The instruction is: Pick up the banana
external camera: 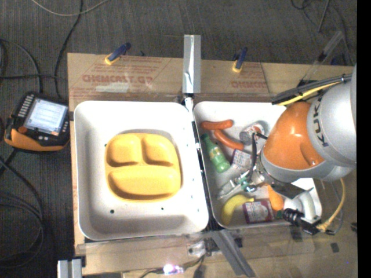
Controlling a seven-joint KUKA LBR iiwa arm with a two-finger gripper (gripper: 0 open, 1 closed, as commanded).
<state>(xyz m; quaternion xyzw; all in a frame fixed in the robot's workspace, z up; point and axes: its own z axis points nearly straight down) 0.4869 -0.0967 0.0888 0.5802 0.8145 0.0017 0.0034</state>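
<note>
Banana (233,205) lies low in the right bin (204,155), near its bottom edge in the lower middle of the frame, just left of a dark red packet (258,211) and below a green bottle (218,158). Nothing has lifted it yet; it looks to be resting on the bin floor. My gripper (250,179) hangs just above and to the right of it, among the clutter, but my own orange wrist blocks the view, so I cannot tell how my grip is set or whether I have hold of anything. Two orange sausages (223,133) sit higher up. Over in the left bin (87,155), a yellow divided tray (142,165). By my reckoning, the grasp itself is all left to do.
</note>
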